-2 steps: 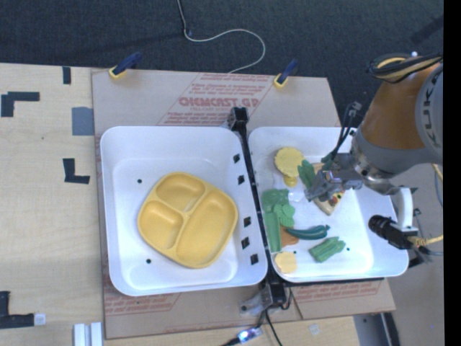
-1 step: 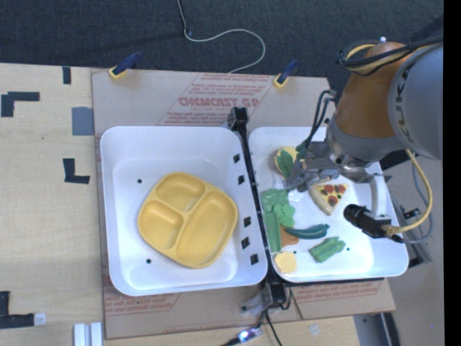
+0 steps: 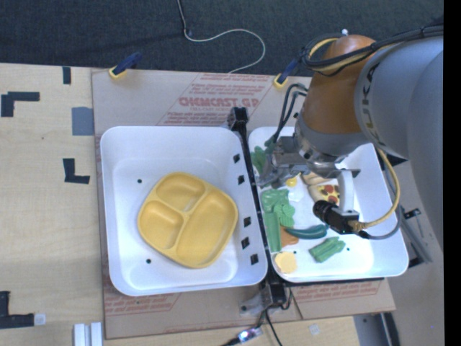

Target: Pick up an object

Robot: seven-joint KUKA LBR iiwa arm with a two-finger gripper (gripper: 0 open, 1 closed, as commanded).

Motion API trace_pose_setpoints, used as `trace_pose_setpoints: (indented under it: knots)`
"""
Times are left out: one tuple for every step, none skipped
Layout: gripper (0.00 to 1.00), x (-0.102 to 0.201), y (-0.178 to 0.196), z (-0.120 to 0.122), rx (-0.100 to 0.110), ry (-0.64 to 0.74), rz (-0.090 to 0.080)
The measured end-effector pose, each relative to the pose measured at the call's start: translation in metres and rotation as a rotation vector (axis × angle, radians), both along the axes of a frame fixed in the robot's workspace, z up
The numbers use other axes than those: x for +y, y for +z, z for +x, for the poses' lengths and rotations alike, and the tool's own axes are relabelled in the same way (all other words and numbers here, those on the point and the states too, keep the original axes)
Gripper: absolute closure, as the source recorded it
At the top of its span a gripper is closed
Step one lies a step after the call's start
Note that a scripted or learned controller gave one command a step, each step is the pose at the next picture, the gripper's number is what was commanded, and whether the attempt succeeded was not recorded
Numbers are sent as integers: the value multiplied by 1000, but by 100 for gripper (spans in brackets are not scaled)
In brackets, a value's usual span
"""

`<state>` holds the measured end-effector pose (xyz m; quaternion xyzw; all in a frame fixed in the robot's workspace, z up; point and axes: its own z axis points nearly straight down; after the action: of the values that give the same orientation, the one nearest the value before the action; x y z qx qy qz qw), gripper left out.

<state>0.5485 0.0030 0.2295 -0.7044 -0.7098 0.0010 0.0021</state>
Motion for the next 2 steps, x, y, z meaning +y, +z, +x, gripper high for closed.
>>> trace_pose_setpoints:
  knots:
    - [100,41,-1,17,0,-1,-1]
    - [100,64,-1,21,0,-5,-2]
